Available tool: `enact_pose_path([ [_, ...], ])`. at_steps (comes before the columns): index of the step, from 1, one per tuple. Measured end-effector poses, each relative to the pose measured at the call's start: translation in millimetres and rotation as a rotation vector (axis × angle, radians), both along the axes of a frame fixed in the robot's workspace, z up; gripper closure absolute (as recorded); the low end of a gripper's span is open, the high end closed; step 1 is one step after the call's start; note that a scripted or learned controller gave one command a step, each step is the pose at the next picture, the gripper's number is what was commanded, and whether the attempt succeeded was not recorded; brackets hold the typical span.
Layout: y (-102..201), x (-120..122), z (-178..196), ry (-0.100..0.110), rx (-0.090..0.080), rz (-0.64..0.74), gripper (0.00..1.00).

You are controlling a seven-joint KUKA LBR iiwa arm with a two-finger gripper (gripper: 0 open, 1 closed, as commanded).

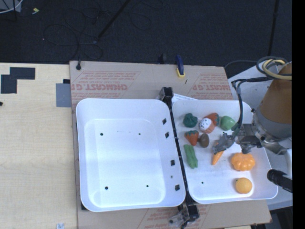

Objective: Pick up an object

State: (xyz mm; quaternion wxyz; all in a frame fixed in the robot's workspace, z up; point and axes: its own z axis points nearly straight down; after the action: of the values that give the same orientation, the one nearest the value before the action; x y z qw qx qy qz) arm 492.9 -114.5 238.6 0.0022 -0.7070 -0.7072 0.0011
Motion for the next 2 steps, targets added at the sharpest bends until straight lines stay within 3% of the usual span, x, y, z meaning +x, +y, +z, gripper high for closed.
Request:
enact_pose_path([
  [1, -15, 46, -81, 0.003, -0.001, 0.000, 0.00],
  [2, -19, 5, -153, -0.001, 0.000, -0.001, 0.00],
])
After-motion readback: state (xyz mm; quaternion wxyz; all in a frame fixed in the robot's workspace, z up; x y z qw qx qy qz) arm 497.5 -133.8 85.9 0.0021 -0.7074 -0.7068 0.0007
